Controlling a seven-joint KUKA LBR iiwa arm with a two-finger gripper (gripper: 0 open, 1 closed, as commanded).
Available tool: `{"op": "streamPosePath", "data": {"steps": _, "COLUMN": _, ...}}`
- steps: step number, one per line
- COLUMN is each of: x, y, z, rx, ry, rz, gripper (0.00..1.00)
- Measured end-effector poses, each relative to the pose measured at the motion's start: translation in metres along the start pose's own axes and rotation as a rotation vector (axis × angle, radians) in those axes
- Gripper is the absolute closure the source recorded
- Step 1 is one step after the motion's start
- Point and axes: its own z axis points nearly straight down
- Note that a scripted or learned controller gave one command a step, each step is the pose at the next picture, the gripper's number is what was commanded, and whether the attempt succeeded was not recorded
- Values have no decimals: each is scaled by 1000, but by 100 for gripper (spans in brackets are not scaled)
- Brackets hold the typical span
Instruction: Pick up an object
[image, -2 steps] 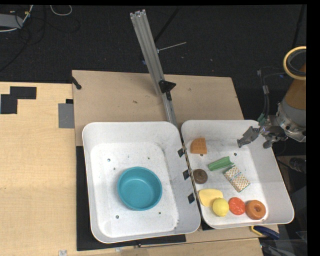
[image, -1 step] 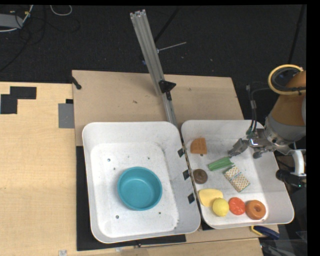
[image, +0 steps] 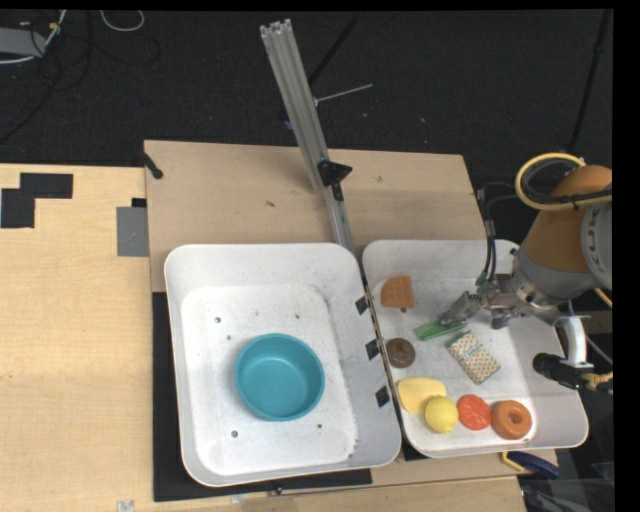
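The right bin (image: 560, 428) holds several small objects. Among them are an orange-brown toast piece (image: 397, 292), a green stick (image: 433, 329), a brown ring (image: 400, 351) and a patterned block (image: 473, 358). Along its front lie a yellow banana-like piece (image: 419, 389), a yellow lemon (image: 440, 414), a red tomato (image: 473, 411) and an orange donut (image: 512, 419). My gripper (image: 462, 311) reaches in from the right, low over the bin's middle. Its tip sits just above and right of the green stick, close to the patterned block.
The left bin (image: 200, 270) holds a teal bowl (image: 280, 375) near its middle. A slanted metal rail (image: 305, 120) runs down to the gap between the bins. Black clips (image: 372, 348) sit along the divide. The arm's grey body (image: 560, 270) and cables overhang the right bin's right edge.
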Motion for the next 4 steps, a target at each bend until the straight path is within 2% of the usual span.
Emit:
{"op": "streamPosePath", "data": {"steps": 1, "x": -1, "y": 1, "z": -13, "rx": -5, "ry": -2, "rz": 0, "gripper": 100}}
{"op": "streamPosePath", "data": {"steps": 2, "x": 0, "y": 1, "z": -76, "rx": -5, "ry": -2, "rz": 0, "gripper": 100}}
{"op": "streamPosePath", "data": {"steps": 4, "x": -6, "y": 5, "z": -175, "rx": -5, "ry": -2, "rz": 1, "gripper": 100}}
